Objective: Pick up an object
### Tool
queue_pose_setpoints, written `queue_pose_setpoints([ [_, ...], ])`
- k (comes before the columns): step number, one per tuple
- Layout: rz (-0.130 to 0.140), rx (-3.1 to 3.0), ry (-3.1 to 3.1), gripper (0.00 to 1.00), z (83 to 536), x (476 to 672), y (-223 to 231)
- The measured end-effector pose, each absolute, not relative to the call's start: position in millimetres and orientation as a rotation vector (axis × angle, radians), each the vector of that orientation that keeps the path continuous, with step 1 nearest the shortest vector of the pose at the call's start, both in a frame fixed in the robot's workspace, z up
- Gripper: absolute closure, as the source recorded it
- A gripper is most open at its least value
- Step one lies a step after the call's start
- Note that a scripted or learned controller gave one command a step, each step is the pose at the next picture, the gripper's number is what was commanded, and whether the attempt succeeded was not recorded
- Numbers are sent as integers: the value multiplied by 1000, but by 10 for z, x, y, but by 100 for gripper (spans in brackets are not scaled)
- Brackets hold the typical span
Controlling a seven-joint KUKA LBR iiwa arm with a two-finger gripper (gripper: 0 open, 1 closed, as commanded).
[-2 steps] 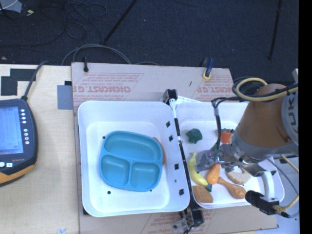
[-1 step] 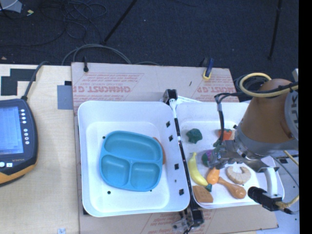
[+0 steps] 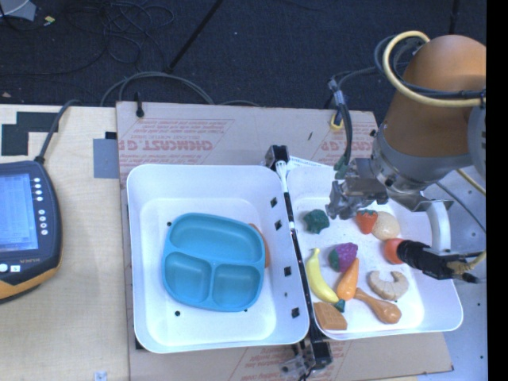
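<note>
White bins point(image 3: 143, 213) on cardboard-covered bench point(image 3: 198, 137), dark cabled floor point(image 3: 198, 30) behind; jaws' state unclear.

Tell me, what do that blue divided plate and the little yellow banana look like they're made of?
The blue plate looks like moulded plastic with a matte finish: one even colour, soft rounded ridges between its three compartments. The banana seems to be a plastic toy: flat, uniform yellow with a slight sheen and no bruises or marks. Neither can be confirmed from the look alone.

lab; teach pendant point(image 3: 24, 221), loose cables point(image 3: 119, 30)
</note>
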State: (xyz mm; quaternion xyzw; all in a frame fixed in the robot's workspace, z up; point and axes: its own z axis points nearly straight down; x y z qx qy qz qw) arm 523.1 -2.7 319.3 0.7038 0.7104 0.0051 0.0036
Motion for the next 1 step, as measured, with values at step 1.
queue_pose_setpoints([
  [1,8,2215,2226,100,3927,4754,349],
])
